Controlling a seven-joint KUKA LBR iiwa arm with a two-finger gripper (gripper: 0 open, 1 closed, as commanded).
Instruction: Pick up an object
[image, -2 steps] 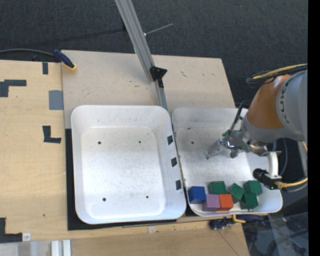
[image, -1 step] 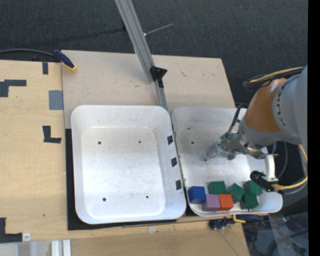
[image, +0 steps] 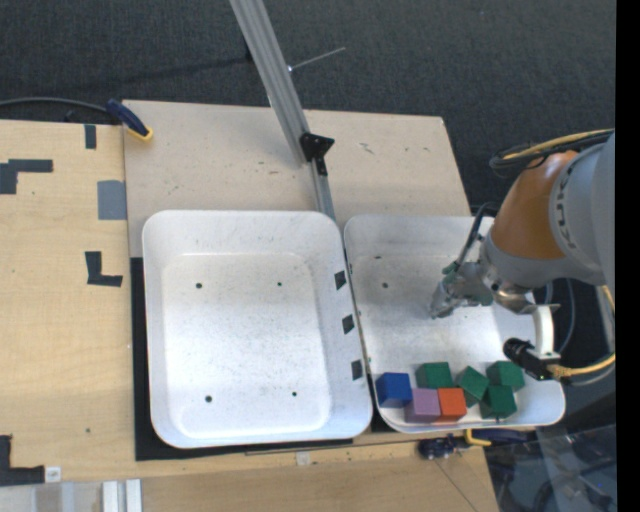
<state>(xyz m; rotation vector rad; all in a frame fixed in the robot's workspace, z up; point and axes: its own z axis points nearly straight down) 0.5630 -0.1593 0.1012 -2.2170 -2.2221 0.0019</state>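
My gripper (image: 443, 304) hangs over the middle of the right bin (image: 400, 250), below the orange wrist band. Nothing shows between its fingers. Along that bin's near edge lie several small blocks: a blue one (image: 394, 388), a purple one (image: 426, 404), an orange one (image: 452, 402) and green ones (image: 434, 375) (image: 499, 400). The blocks sit below and slightly right of the gripper, apart from it.
The left bin (image: 170, 250) stands beside the right one, on a wooden bench. A grey metal pole (image: 280, 85) slants down to the gap between the bins. Cables (image: 560, 370) run at the right edge by the arm.
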